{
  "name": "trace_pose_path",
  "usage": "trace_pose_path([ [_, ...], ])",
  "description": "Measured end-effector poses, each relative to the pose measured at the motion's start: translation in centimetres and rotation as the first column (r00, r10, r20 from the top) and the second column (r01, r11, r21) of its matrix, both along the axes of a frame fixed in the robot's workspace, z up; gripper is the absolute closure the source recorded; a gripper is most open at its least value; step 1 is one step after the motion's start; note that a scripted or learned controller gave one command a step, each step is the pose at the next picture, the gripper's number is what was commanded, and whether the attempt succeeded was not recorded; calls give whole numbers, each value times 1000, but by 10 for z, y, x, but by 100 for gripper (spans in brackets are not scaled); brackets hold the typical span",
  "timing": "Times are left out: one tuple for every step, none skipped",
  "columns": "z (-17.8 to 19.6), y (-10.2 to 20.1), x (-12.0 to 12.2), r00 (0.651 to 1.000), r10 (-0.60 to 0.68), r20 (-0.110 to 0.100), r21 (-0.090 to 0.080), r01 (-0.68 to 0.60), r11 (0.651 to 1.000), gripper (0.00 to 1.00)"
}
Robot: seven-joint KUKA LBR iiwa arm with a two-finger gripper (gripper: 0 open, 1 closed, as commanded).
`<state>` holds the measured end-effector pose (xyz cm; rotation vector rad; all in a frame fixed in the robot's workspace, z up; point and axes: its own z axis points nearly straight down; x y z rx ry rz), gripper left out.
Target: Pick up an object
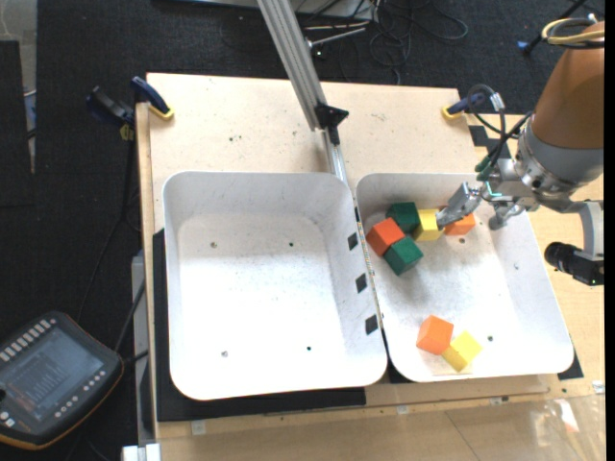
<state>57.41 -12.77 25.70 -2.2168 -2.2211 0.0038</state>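
Camera view, one frame.

Arm (567, 113): grey, orange band above the wrist, entering from the right edge and ending over the upper part of the right bin (524, 286).

Jaws: gripper (459, 209) low over the right bin's upper area, fingers angled down and to the left. An orange block (460, 225) sits right at the fingertips; whether it is clasped between them or merely lying beneath cannot be told, nor can the width of the jaws.

Just left of the jaws: a yellow block (428, 225), touching or nearly touching the orange block.

Further left of the jaws, a tight cluster: dark green block (403, 213) at the top, a second orange block (386, 234) below and to its left, a second green block (405, 254) beneath that.

Well below the jaws, near the right bin's front wall: an orange block (434, 334) with a yellow block (461, 351) touching its lower right side.

Far left of the jaws: left bin (183, 257), white, abutting the right bin.

Both bins rest on the pale tabletop (250, 123).

Beyond the tabletop, lower left corner of the frame: a handheld control pendant (48, 377) on the dark floor.
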Motion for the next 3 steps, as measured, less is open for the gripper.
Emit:
trace_pose_path([
  [2, 0, 1, 1000, -1, 4, -1, 1, 1000, 0],
  [-47, 10, 2, 1000, -1, -1, 0, 1, 1000, 0],
  [-93, 10, 8, 1000, -2, -1, -1, 2, 1000, 0],
])
